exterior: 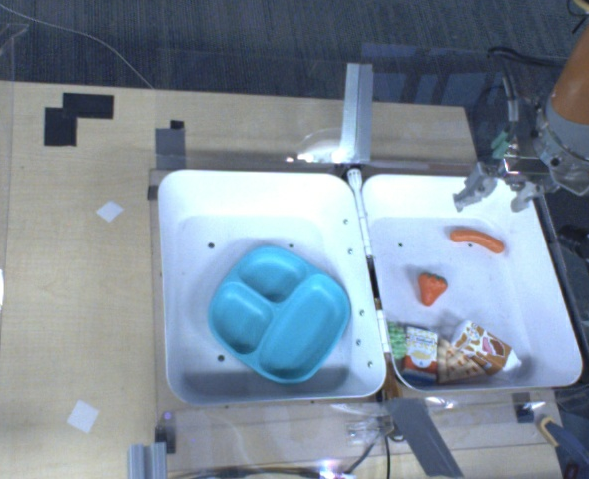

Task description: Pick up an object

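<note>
Flanking pale wooden bench (65, 297), dark carpet (225, 18); jaws (494, 190) spread, nothing between.

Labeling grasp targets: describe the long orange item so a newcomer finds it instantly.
Look in the right bin, toward its far edge, just below the gripper. The orange sausage lies there alone on the floor; it is long and thin, unlike the stubby strawberry nearer the middle.
</note>
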Action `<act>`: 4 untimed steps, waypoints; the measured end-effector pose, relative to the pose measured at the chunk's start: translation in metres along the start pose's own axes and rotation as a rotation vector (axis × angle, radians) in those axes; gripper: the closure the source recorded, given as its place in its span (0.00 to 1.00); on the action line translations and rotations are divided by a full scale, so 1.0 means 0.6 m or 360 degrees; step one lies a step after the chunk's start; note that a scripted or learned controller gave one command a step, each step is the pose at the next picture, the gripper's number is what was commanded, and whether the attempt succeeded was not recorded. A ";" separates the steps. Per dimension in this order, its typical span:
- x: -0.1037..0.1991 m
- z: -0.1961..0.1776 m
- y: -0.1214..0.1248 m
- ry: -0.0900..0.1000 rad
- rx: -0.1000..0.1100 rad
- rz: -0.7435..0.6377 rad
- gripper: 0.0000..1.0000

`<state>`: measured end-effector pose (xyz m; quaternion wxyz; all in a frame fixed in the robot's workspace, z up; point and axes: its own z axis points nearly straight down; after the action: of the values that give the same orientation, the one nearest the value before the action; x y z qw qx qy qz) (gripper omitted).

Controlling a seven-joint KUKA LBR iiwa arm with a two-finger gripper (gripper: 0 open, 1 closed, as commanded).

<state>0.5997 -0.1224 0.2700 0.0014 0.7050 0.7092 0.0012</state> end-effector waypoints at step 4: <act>0.022 0.300 -0.100 0.0000 -0.0012 -0.0230 0.00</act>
<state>0.5401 -0.1096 0.0896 0.0043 0.6518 0.7584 0.0037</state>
